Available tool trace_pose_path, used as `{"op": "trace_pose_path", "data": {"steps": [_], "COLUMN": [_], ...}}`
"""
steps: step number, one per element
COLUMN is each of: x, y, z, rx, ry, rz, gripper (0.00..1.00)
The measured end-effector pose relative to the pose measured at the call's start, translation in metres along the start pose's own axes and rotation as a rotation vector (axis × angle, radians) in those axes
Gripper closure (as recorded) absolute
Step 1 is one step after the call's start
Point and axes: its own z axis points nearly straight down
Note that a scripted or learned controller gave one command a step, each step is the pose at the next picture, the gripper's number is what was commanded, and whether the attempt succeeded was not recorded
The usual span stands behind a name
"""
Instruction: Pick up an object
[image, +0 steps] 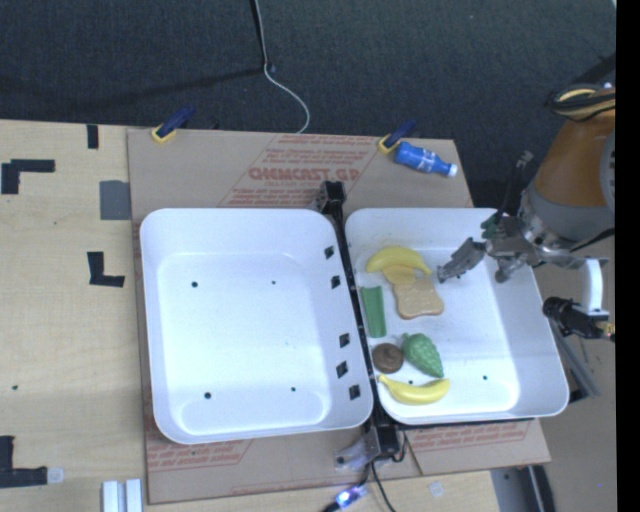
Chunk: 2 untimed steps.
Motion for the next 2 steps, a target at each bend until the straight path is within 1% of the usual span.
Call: {"op": "trace_pose_path", "data": {"steps": [1, 2], "x": [0.043, 0.078], "y": [0.094, 0.09], "z": [0.076, 0.116], "rx": [-0.004, 0.002], "ry": [0.001, -0.001], "rz": [-0.007, -0.003], "gripper": [0.0, 0.0]}}
